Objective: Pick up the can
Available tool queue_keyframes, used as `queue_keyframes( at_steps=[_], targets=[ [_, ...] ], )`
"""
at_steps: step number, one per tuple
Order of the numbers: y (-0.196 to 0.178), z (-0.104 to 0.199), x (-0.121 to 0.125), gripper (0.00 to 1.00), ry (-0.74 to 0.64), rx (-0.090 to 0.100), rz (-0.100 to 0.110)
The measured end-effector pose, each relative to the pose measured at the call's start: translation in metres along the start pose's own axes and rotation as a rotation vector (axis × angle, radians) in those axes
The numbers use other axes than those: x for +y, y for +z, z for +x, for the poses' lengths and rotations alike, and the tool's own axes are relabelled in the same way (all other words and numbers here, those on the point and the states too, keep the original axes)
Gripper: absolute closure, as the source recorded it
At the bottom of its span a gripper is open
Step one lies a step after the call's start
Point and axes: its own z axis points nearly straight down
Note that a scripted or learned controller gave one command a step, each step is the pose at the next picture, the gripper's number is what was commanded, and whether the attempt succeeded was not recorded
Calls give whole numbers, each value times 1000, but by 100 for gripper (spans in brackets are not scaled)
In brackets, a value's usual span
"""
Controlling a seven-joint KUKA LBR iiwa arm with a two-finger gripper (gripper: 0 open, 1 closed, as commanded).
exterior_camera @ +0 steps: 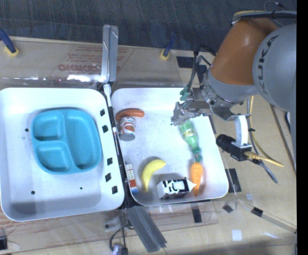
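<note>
The hand [180, 115] is hovering at the right bin's [159, 95] upper right, just above a green bottle [188, 133], its grip impossible to tell, while the can [127, 128] is lying well apart near the bin's left wall, beside a sausage [130, 113].

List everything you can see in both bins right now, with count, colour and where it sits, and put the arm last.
Left bin: one, white, left half of the bench.
Divided plate: one, blue, in the left bin.
Right bin: one, white, beside the left bin.
Can: one, red and white, right bin, near its left wall.
Sausage: one, orange-red, just above the can.
Bottle: one, clear green, right bin, below the gripper.
Banana: one, yellow, lower middle.
Carrot: one, orange, lower right.
Box: one, black and white, bottom edge.
Gripper: one, grey, over the bottle's top end.
</note>
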Motion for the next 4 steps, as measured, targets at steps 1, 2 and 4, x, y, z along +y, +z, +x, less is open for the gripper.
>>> queue_keyframes(
  at_steps=[1, 2, 4],
  targets=[
    [71, 37, -46, 0, -45, 0, 0],
    [152, 27, -74, 0, -9, 1, -18],
    [169, -23, 55, 0, 181, 1, -2]
  ],
)
